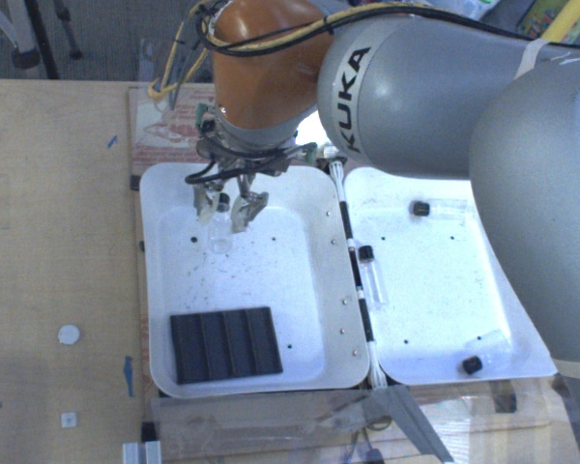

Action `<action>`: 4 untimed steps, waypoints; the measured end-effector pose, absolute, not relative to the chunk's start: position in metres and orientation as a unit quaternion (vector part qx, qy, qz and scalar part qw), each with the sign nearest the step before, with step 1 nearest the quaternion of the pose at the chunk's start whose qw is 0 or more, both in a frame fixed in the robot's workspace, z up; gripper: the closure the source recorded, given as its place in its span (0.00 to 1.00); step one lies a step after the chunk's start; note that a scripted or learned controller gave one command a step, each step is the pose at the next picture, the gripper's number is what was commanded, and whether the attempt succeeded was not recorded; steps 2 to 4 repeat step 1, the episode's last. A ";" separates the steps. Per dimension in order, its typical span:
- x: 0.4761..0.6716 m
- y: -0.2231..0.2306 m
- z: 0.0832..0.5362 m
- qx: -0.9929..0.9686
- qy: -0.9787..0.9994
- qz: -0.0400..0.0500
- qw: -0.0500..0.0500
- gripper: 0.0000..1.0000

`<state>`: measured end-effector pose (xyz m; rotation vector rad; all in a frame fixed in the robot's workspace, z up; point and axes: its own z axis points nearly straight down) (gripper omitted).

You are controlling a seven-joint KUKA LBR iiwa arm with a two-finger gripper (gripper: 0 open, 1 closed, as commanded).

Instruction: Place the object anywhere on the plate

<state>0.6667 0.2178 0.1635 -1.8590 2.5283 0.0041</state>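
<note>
Looking down at the bench, I see the big grey arm (445,95) coming in from the right. Its orange band (266,56) sits over the far end of the left bin (159,259). The gripper (227,222) hangs down over the top part of that bin. Its two fingers (251,206) are spread apart, with a gap between them.

Right by the fingertips there is a small clear tube (219,240) with a little dark bit near its top. It is faint and hard to see. I cannot tell if the fingers touch it or if it just lies on the white floor of the bin under them.

The plate (224,344) is a dark, flat thing with ridges. It lies at the near end of the same bin, well apart from the gripper and the clear tube.

The right bin (435,298) is just beside the left one. It has three small things with black caps (420,208) in it: one at the far end, one by the wall between the bins, and one at the near end.

A little white disc (69,334) lies on the bench to the left of the bins.
</note>
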 end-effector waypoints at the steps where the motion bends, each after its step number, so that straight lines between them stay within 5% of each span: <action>1: 0.666 0.218 0.143 -0.663 0.749 0.001 0.002 1.00; 4: 0.666 0.218 0.143 -0.663 0.749 0.001 0.002 1.00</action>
